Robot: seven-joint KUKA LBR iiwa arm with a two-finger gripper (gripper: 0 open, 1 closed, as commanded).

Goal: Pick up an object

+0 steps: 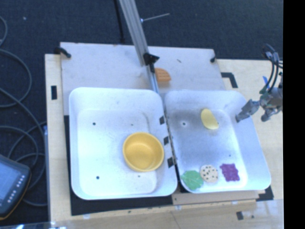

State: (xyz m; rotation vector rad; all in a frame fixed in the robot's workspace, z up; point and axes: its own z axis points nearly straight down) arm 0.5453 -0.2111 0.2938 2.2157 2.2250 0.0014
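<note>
A yellow bowl (143, 151) is seen upright in the left bin (86, 128), toward its lower right part; in the right bin (248, 161), a flat yellow piece (209, 119) is placed near the top, and a green piece (192, 179), a spotted cookie (208, 173) and a purple piece (230, 171) are lined up along the near edge. The gripper (255, 109) is positioned at the right bin's upper right rim, well apart from every item, with nothing held. Whether it is open or closed cannot be told.

Grey metal fingers (247, 110) on a dark gripper body, with thin looping cables (272, 66) above
</note>
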